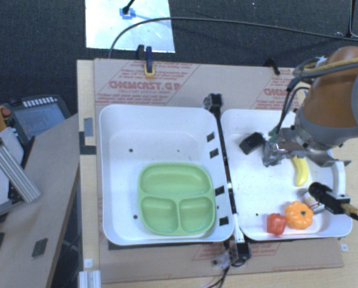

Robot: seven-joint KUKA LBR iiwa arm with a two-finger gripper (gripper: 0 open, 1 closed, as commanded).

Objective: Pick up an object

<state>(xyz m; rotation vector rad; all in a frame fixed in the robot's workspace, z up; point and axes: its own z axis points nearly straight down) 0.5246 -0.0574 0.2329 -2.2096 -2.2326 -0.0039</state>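
Observation:
My gripper (pixel 274 155) hangs low over the middle of the right bin (pixel 250 218), reaching in from the right. A small black block (pixel 250 141) lies just to its upper left, apart from it. A yellow banana (pixel 300 170) lies just right of the gripper, partly under the wrist. Near the bin's front edge sit an orange pumpkin-like toy (pixel 298 215) and, touching its left side, a small red pepper-like piece (pixel 276 222). Nothing visibly hangs from the gripper.
The left bin (pixel 116 161) holds a green divided plate (pixel 177 198) in its front half. A black clipped divider (pixel 222 161) runs between the bins. The arm's grey body with its orange band (pixel 337 101) covers the right bin's far right corner.

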